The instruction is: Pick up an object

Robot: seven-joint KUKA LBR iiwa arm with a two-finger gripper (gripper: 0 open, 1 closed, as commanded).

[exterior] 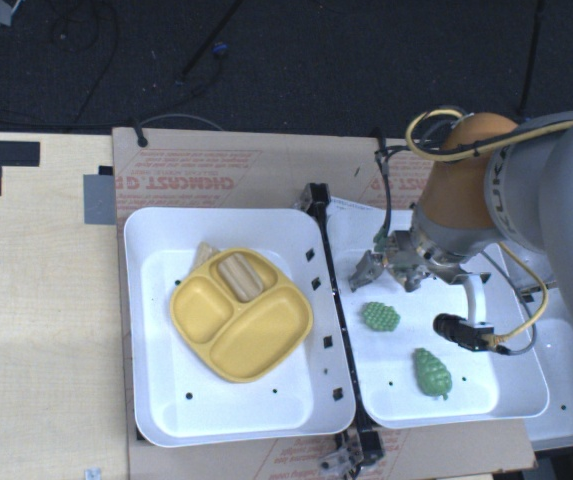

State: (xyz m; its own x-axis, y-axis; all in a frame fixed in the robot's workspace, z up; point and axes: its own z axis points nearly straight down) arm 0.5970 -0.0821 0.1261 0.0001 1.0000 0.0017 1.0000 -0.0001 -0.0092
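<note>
Two knobbly green objects lie in the right bin (526,393): a rounder one (380,316) near its middle and a longer one (432,372) toward the front. My gripper (388,273) hovers just behind the rounder green piece, its fingers spread apart with nothing between them. It stands open. In the left bin (156,368) a yellow divided plate (251,333) carries a tan ridged piece (239,274) in its back compartment.
A black divider (332,298) runs between the two bins. The grey arm with its orange band (466,183) covers the right bin's back right corner. A black fitting on a cable (463,332) hangs beside the green objects.
</note>
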